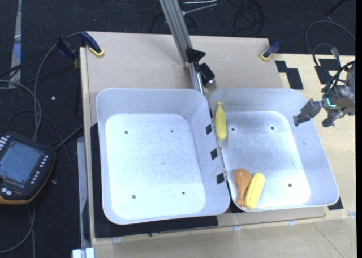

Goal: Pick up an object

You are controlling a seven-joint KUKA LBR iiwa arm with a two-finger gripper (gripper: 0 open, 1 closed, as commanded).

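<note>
1. The gripper [318,114] is at the right edge of the view, over the right rim of the right bin [317,155]. Its two fingers are spread apart, w/ nothing between them, so it is released.
2. One finger [306,111] points left over the bin rim, the other finger is more to the right, outside the bin.
3. In the right bin there are 3 objects. A small yellow banana [220,121] lies near the upper left wall, its long side going up-down in the view.
4. At the lower left corner of this bin an orange object [242,184], shaped like a chicken leg, touches a bigger yellow object [254,189] on its right side. What the yellow one is exactly, I cannot tell.
5. All 3 objects are well apart from the gripper.
6. The left bin [153,160] is beside the right one; they overlap at the middle.
7. Both bins stand on a wooden board [147,59] w/ clamps at the upper corners. A metal pole [175,19] goes from the top of the view down to the place between the bins.
8. A handheld pendant [22,166] w/ a screen lies on the floor at left.
</note>
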